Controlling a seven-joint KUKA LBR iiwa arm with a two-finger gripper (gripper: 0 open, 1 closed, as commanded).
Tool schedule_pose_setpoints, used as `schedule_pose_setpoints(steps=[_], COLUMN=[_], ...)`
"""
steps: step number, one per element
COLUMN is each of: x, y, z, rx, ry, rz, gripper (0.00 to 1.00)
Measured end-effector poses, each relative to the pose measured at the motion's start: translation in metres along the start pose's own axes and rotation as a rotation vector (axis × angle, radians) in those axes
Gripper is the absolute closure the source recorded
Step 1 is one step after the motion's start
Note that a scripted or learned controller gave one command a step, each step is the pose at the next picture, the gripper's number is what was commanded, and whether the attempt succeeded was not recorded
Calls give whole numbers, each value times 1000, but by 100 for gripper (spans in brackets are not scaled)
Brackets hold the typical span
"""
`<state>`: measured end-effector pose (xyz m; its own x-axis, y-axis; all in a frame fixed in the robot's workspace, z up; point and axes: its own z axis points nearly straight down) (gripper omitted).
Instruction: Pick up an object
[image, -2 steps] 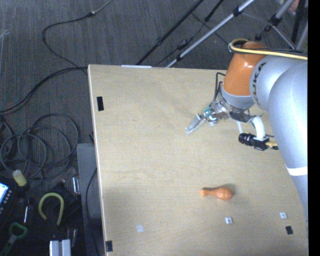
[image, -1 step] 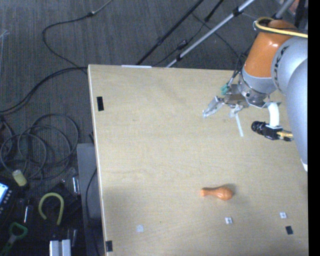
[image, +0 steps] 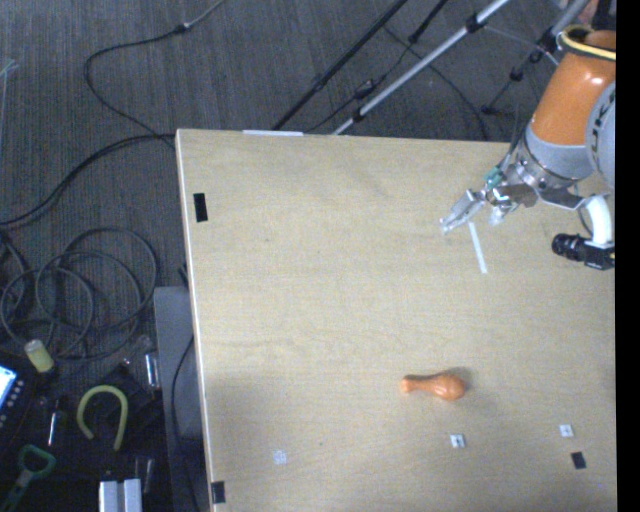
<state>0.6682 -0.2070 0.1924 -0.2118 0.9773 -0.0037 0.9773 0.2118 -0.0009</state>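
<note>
One small orange object (image: 434, 385), pear-like with a narrow neck pointing left, lies on the pale wooden board (image: 320, 300) toward its lower right. The gripper (image: 462, 217) hangs near the board's upper right, well apart from the object, with its fingers spread and nothing between them. I judge this the approach step, with no grasp begun. The next move calls for carrying the gripper down-frame over the object, aligning the fingers across its body, then descending to close.

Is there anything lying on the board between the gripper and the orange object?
No. In the camera view, only bare wooden board lies between the gripper and the orange object.
</note>
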Motion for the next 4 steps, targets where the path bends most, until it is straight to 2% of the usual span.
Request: schedule_pose_setpoints(steps=[1, 2, 4], x=[12, 30, 30], y=[3, 6, 6], z=[107, 108, 108], rx=[0, 0, 0], ry=[3, 2, 2], rz=[-164, -256, -256], gripper=[0, 0, 0])
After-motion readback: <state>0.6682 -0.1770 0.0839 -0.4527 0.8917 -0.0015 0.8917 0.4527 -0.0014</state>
